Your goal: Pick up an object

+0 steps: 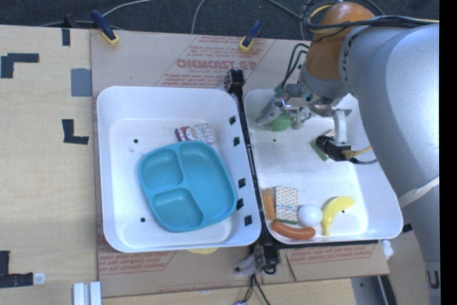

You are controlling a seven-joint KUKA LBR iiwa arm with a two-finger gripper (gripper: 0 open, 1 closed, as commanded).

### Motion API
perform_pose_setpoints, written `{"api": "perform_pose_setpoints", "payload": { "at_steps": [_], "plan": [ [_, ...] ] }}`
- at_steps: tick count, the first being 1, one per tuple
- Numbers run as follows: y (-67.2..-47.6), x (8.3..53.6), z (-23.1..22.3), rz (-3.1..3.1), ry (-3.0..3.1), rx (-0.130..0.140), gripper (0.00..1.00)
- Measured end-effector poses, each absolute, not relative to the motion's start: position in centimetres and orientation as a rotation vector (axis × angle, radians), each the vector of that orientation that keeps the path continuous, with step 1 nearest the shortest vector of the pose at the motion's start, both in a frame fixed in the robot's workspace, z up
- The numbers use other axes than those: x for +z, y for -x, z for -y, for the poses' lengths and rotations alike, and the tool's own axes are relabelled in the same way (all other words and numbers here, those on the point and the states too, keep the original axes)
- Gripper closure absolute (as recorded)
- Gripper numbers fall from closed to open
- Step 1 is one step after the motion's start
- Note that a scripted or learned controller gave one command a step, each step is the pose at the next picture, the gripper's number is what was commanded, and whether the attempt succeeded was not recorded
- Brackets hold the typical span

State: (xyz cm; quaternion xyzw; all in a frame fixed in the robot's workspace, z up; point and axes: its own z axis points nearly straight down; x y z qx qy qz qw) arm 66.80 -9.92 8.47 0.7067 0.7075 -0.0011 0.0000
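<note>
While a small green object (280, 121) lies at the far left corner of the right bin (371, 218), the tool (287, 108) sits directly over it, touching or nearly so; whether it is spread or pinching cannot be told. A banana (335, 211), white ball (310, 214) and sausage (293, 230) crowd the near edge.
</note>
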Motion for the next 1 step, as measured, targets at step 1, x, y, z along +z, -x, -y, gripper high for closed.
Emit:
{"api": "perform_pose_setpoints", "payload": {
  "at_steps": [1],
  "plan": [
    [-66.63,9.39,9.92,-2.229,-2.227,-0.014,1.00]
  ]
}}
